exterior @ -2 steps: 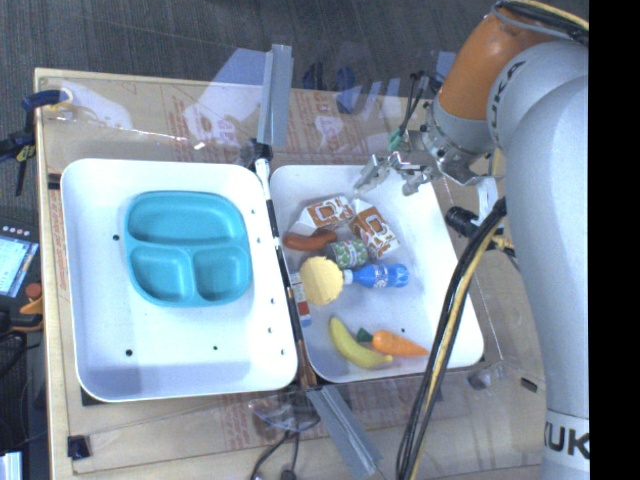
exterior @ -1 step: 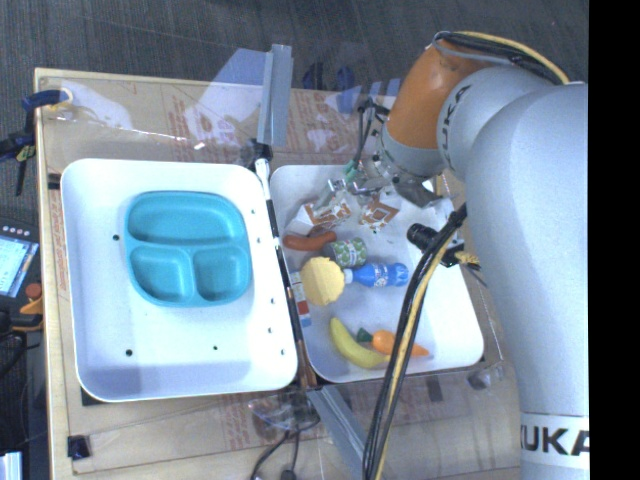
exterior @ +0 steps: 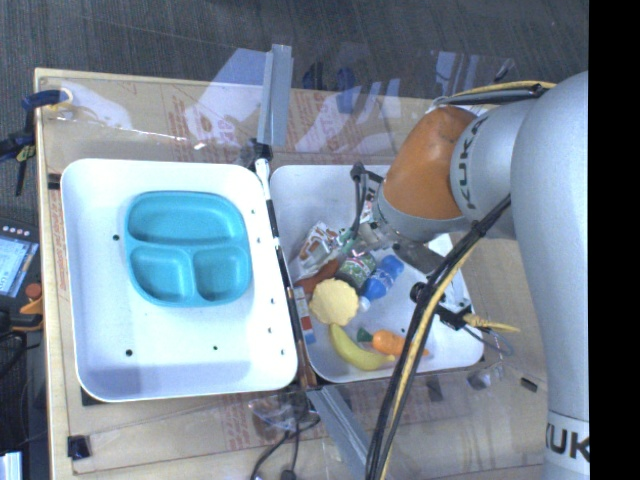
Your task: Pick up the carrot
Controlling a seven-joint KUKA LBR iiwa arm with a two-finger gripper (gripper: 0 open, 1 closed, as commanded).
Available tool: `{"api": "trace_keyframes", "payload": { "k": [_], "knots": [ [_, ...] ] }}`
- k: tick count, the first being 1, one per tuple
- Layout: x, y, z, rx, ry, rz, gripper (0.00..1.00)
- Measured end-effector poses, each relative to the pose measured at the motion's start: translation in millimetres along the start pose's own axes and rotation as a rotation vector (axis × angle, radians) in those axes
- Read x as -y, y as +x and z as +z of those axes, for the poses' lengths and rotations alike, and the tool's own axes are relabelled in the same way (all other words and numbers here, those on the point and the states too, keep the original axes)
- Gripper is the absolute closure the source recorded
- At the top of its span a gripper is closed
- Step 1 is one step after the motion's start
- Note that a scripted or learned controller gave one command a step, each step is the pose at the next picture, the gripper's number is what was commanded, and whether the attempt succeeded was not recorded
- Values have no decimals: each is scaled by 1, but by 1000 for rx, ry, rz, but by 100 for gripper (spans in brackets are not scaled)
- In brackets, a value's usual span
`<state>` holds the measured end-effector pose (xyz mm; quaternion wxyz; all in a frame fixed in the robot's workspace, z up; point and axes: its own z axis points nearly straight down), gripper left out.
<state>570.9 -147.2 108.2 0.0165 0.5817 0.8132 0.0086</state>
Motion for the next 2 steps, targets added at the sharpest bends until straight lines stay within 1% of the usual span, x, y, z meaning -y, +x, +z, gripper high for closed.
{"api": "trace_keyframes", "payload": {
  "k": [1,2],
  "knots": [
    [74,-39,-38,-18,35,1,0],
    [107,-19,9,-19,36,16,0]
  ]
}}
